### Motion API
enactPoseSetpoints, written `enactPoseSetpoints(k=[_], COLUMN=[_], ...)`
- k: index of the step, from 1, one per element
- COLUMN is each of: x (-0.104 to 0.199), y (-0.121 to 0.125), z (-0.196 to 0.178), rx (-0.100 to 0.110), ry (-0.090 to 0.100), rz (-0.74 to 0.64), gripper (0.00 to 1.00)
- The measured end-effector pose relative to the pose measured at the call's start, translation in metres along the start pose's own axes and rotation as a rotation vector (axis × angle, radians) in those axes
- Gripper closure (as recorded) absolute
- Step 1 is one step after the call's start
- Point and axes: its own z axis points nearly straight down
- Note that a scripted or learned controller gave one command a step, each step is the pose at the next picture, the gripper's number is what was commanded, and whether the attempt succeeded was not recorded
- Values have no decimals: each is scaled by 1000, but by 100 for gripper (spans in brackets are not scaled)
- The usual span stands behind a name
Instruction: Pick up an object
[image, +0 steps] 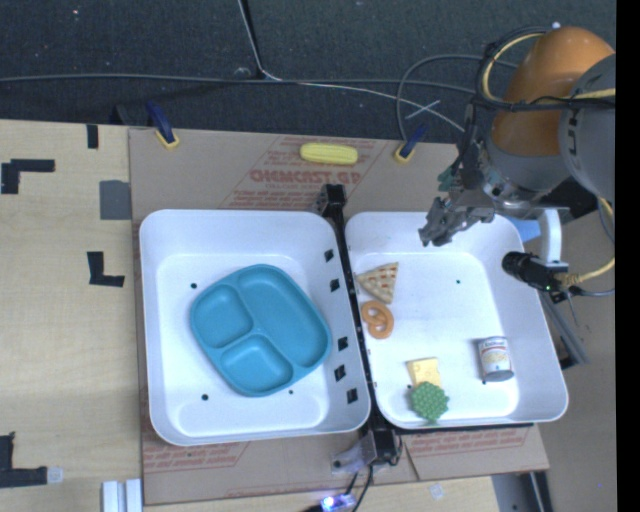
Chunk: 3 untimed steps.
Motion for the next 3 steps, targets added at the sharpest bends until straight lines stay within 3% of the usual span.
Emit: enactPoseSetpoints(k=[2,3], x=[103,157], y=[0,4], z=[21,11], rx=[1,-2], ry=[0,0], rz=[-1,-2], gripper=[100,100])
